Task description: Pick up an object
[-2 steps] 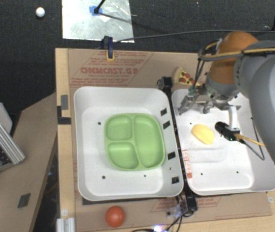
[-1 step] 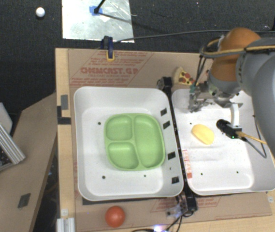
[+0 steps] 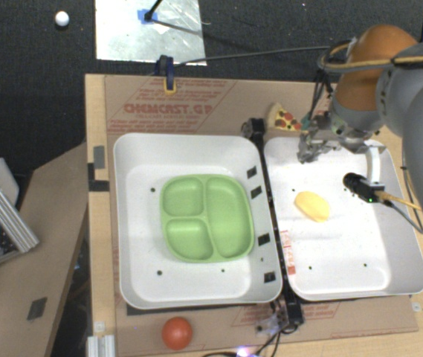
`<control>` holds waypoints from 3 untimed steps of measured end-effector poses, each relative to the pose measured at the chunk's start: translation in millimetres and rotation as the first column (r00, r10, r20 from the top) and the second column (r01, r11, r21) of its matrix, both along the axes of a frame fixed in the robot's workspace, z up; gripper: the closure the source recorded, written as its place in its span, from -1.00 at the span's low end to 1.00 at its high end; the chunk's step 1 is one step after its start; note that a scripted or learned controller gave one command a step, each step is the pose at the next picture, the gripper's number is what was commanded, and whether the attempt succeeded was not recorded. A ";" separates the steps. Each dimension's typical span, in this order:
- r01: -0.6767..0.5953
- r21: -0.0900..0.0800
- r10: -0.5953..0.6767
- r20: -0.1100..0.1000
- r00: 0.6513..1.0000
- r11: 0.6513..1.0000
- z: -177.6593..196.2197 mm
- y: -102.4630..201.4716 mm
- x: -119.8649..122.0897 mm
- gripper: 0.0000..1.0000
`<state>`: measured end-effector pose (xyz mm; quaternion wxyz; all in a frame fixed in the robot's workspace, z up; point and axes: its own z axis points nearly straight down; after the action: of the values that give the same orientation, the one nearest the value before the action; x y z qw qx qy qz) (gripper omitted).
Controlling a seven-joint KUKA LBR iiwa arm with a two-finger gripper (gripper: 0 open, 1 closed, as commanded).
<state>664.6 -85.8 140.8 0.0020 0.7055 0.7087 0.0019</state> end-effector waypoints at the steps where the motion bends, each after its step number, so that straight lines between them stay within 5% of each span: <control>1: 0.001 -0.001 -0.001 0.003 1.000 1.000 64.6 -4.2 -0.8 1.00; 2: -0.002 -0.001 0.002 0.003 1.000 1.000 119.8 -4.5 1.0 1.00; 3: -0.004 0.001 0.004 -0.004 1.000 1.000 124.5 41.7 -25.5 1.00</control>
<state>639.1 -44.1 265.3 0.0001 0.7042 0.7100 0.0007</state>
